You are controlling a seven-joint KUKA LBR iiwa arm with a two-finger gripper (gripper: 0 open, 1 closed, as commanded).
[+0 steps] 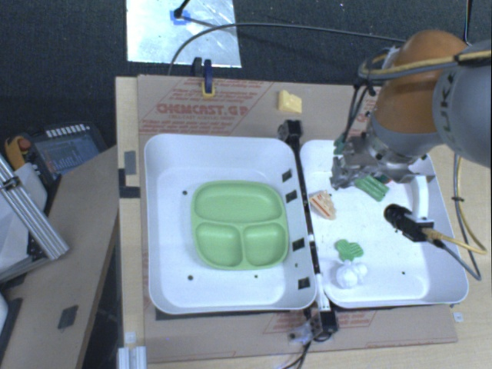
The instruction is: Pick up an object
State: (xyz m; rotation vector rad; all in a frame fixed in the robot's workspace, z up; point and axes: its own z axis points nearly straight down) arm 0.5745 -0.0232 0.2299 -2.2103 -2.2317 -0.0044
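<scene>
Left bin first: a green divided plate sits dead centre, bare white floor all round it. Across the divider, the right bin holds a tan wedge at nine o'clock, then a green toy and a white lump at seven, with open floor toward four. The gripper hangs at eleven with a green block just beside it; wide or narrow, I can't tell. The board behind reads CHEMCAST.
</scene>
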